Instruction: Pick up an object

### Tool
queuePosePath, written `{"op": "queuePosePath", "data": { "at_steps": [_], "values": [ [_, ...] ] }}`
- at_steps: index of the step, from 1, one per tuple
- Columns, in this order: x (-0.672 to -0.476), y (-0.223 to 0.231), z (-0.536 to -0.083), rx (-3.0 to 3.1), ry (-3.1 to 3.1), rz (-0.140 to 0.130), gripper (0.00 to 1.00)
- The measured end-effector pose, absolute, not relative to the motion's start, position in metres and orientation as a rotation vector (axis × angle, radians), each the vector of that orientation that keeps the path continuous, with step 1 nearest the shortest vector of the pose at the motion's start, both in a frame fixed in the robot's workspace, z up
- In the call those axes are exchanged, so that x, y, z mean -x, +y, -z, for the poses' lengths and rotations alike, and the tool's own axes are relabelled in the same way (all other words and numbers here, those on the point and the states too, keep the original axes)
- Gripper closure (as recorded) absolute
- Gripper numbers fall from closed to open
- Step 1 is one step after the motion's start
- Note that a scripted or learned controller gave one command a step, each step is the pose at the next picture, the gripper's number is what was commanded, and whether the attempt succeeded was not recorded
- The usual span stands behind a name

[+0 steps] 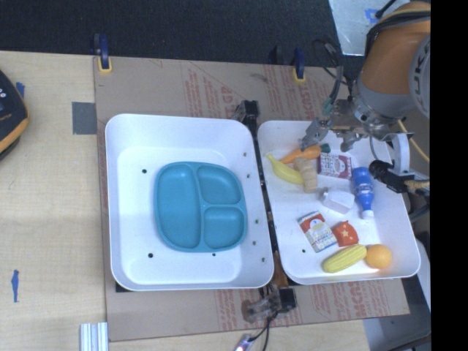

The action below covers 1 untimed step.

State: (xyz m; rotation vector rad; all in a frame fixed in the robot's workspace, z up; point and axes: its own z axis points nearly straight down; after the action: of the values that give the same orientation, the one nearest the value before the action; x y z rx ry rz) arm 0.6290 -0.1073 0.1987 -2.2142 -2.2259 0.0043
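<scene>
Your hand sits over the far edge of the right bin, at the far left part of that bin. Whether it is open or closed you cannot tell from this angle; nothing is clearly seen held in it. Right under its tip lies an orange carrot, touching or nearly touching the hand.

Just beside the carrot, toward the bin's left wall, you have a yellow banana, with a small tan block next to it. A red-and-white packet lies just right of the carrot, and a blue bottle with a white cap lies beyond it, toward the bin's right side. A small white block rests between the tan block and the bottle.

Nearer the front edge of the bin you see a red-and-white carton, a small red packet, a corn cob and an orange, the last two near the front right corner.

The left bin holds a blue divided plate in its middle. Both bins rest on the desk.
</scene>
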Motion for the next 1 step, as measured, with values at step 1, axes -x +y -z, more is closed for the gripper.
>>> {"op": "queuePosePath", "data": {
  "at_steps": [1],
  "values": [
    [-0.6506,-0.1264,-0.1025,2.218,-2.225,-0.002,0.0]
  ]
}}
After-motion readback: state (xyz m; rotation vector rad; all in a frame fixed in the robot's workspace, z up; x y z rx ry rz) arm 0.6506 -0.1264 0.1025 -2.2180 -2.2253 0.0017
